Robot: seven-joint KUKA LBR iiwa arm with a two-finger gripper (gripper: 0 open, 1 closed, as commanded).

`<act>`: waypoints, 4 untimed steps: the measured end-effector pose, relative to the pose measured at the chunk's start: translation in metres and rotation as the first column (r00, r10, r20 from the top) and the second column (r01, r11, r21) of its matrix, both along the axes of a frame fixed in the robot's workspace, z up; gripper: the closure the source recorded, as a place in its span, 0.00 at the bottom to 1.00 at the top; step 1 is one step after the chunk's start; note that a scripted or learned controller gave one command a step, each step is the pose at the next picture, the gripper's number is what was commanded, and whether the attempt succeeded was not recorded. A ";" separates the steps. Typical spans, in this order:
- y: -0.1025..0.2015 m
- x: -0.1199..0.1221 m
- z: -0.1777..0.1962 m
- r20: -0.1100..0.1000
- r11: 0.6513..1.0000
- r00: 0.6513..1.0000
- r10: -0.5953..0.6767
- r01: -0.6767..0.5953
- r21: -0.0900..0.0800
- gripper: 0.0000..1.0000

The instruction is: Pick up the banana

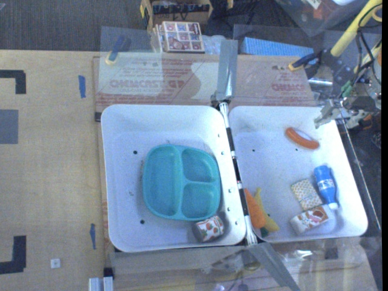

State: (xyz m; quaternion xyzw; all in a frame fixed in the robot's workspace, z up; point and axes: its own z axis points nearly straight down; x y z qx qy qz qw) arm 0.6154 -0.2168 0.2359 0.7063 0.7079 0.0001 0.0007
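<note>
Camera view: we see two white bins side by side on the bench [48, 162]. The left bin [121, 132] carries a teal divided plate [180, 182] in its middle, with open white floor along its far wall and left side; a small can with a red-and-white label [209, 229] lies at the near edge, just beside the plate's near right corner.

The right bin [345, 162] has its middle floor open. A hot dog [302, 137] lies near the far wall. A blue bottle [324, 185] sits toward the right wall, a tan waffle-like square [306, 193] just beside it on the left, and a small white container [310, 219] near the front right corner.

We find the banana [268, 223] at the near left corner of the right bin, close against the divider between the bins, touching an orange carrot [254, 210] that lies alongside it and partly covers it. Little room on its left and near sides; more on its right.

The gripper [330, 111] hangs over the right bin's far right corner, apart from every item, holding nothing. We cannot tell how far it is open.
</note>
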 end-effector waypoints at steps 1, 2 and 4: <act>0.070 -0.059 -0.001 -0.001 0.999 0.999 0.035 -0.035 0.001 0.00; 0.111 -0.084 -0.069 -0.002 0.994 0.994 0.112 -0.112 0.001 0.00; -0.008 -0.096 -0.057 0.001 0.961 0.961 0.277 -0.277 -0.002 0.00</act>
